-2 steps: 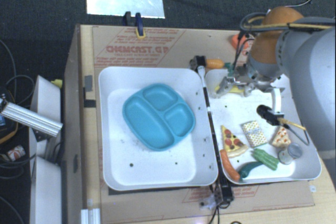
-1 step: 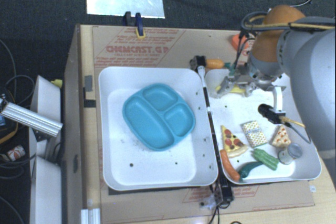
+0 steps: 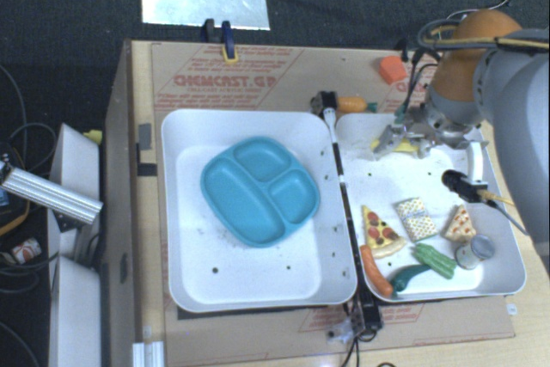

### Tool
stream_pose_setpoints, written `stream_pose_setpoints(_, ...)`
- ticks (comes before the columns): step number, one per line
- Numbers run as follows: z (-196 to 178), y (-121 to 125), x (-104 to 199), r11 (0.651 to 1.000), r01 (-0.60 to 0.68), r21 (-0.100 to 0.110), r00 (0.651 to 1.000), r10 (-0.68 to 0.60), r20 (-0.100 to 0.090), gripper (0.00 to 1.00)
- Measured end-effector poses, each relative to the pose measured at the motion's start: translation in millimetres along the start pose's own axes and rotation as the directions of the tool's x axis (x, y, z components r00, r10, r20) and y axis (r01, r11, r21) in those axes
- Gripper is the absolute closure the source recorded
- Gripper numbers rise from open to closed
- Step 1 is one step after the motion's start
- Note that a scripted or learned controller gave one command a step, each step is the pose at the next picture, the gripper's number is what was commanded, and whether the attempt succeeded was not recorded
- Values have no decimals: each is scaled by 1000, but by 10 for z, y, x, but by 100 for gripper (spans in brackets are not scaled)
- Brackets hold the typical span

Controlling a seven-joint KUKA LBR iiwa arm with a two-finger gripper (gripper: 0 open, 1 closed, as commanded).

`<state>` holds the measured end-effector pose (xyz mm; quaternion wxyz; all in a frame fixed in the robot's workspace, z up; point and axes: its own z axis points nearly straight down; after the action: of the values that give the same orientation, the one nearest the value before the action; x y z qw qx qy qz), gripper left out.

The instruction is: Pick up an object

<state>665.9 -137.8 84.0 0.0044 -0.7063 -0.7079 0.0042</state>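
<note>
1. Two white bins sit side by side on the worktop [image 3: 223,82]. The left bin [image 3: 185,271] carries a blue divided plate [image 3: 258,189].
2. At the far end of the right bin [image 3: 387,185] hangs the claw [image 3: 411,136]. It is low over a yellow object [image 3: 381,147], which peeks out on both sides of it. I cannot tell whether the claw is released or clenched, nor whether it touches the yellow object.
3. Well apart from it, the near half of the right bin is crowded. A pizza slice [image 3: 381,230] and a carrot [image 3: 375,269] lie by the dividing wall. Beside them are a teal piece [image 3: 406,276] and a green pickle [image 3: 434,260].
4. Two checked squares [image 3: 417,217], a sandwich wedge [image 3: 461,224] and grey round pieces [image 3: 477,249] lie towards the bin's right side.
5. Bare bin floor lies between the claw and that cluster.
6. Beyond the far rim, an orange block [image 3: 393,70] rests on the worktop.
</note>
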Motion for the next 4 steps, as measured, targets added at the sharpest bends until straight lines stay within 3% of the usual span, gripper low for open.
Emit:
stream_pose_setpoints(1,-1124,22,-624,1000,0,-19,1000,0,4,0)
stream_pose_setpoints(2,-854,22,-56,1000,3,-14,1000,-3,0,0)
stream_pose_setpoints(3,-77,24,275,1000,2,-12,1000,-2,0,0)
stream_pose_setpoints(4,-202,40,271,1000,4,-17,1000,-4,1,100)
